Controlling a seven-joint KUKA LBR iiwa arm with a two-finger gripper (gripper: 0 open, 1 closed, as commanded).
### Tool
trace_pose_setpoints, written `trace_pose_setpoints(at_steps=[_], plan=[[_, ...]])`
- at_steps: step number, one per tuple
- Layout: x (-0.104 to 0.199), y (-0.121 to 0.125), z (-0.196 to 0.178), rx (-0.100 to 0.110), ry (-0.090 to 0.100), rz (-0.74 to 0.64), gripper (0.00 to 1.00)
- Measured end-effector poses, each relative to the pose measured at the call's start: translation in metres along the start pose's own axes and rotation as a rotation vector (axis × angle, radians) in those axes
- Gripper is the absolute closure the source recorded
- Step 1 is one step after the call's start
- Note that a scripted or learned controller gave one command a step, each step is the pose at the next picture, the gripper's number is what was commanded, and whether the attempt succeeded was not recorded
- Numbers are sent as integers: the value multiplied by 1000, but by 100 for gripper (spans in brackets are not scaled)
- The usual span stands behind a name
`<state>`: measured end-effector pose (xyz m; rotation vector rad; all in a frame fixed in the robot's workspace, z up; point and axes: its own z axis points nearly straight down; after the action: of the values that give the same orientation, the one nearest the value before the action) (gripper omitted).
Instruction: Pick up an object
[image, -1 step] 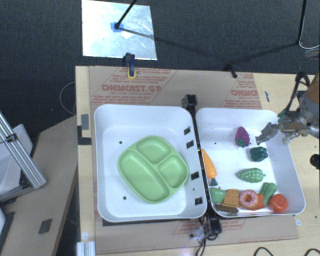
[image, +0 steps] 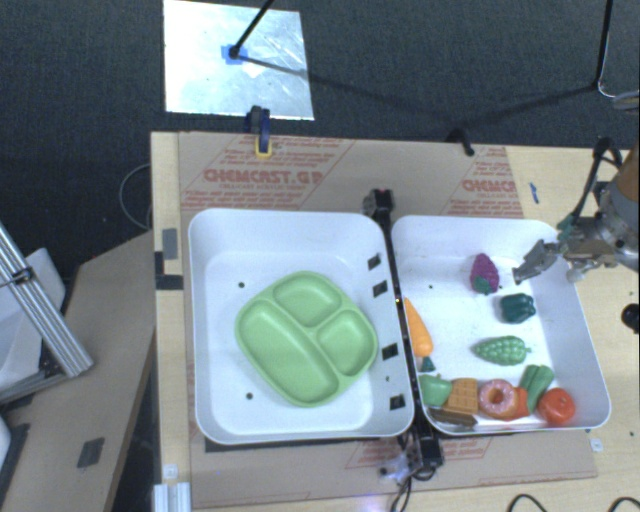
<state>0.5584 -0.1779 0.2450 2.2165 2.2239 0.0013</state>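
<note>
White bins sit side by side; left bin (image: 215, 330) has a green divided plate (image: 305, 338). Right bin (image: 590, 360) has toy food: purple grapes (image: 484, 272), dark green pepper (image: 517, 307), light green veg (image: 501, 350), carrot (image: 417, 327), donut (image: 498, 398), tomato (image: 557, 404). Gripper (image: 532, 262) hovers at bin's upper right, just beside grapes & above pepper, nothing between fingers; jaws: can't tell if apart or together.

Grey metal pincer (image: 540, 258) on a grey wrist.

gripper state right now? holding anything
gripper: over the right bin's far corner, near the purple toy, nothing seen between its fingers; open or closed cannot be told
</note>
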Motion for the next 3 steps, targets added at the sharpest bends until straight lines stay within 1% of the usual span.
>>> trace_pose_setpoints(at_steps=[1,2,3], plan=[[-9,0,56,5,2,3,0],[-10,0,98,3,1,2,0],[-12,1,160,5,2,3,0]])
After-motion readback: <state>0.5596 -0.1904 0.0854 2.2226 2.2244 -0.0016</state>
